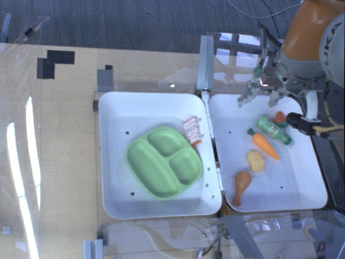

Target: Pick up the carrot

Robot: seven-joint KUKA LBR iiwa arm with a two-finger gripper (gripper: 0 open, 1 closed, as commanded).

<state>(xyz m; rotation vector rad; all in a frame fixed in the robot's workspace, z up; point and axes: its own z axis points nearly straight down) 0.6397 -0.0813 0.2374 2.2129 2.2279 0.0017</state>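
Pale wood counter [59, 161], two shallow white bins side by side: the carrot [266, 145] lies untouched on the floor of the right bin [302, 193], toward its far right part, tip pointing down and to the right. Just beside its upper end sits a green bottle [273, 130], with a small red piece [280, 116] near that. A yellow cracker-like piece [256, 161] rests just below the carrot, and a brown drumstick [241, 186] lies nearer the front wall. Above the bin's far edge hangs the hand [260, 95], its two fingers spread apart with nothing between them, well clear of the carrot. By this showing the pick-up has not begun in earnest: the hand must yet travel over the carrot, come down and close. Across the divider, the left bin [116, 198] carries a green divided plate [164, 162] and a small red-and-white packet [192, 130].
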